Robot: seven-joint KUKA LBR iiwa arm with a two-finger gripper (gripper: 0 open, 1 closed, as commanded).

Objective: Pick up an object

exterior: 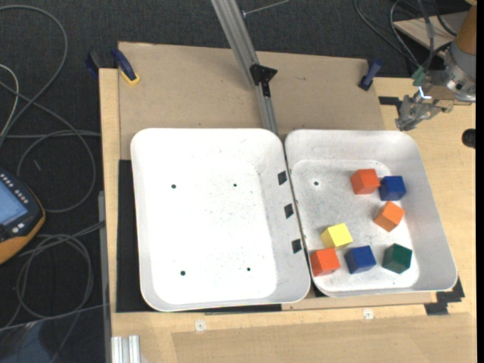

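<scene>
Cubes look small, rigid and light; the red cube (pixel 365 181) lies nearest, below-left of the gripper (pixel 412 116), which carries nothing. Take it across two flat faces clear of the blue cube (pixel 392 187) touching it.

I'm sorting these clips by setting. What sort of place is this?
Most likely a robotics lab or test bench. Two shallow white bins sit on a plywood bench, coloured blocks lie in the right one, loose cables trail on the floor, and a robot's gripper reaches in at the upper right.
</scene>
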